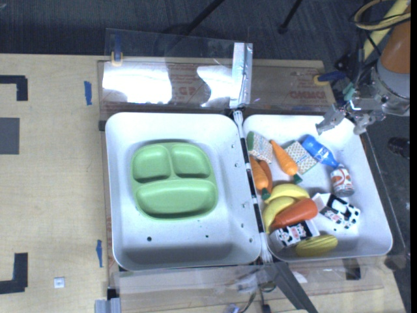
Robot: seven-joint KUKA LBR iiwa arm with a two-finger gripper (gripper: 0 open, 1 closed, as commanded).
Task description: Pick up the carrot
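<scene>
Carrots (284, 157) lie in the right bin (374, 194), crowded near its left wall among bananas (281, 197), a can (341, 180) and a blue bottle (319, 150). Gripper (345, 117) hovers at the bin's far right corner, fingers spread, holding nothing. Clutter could spoil things: a descent might catch the patterned packet (300, 155) touching the carrot, or nudge the bottle.

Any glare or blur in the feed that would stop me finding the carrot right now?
Camera view: strong glare on the clear panel behind the bins, none on the carrot, which reads sharply in the right bin; the gripper at that bin's far corner looks soft, against a bright patch.
</scene>
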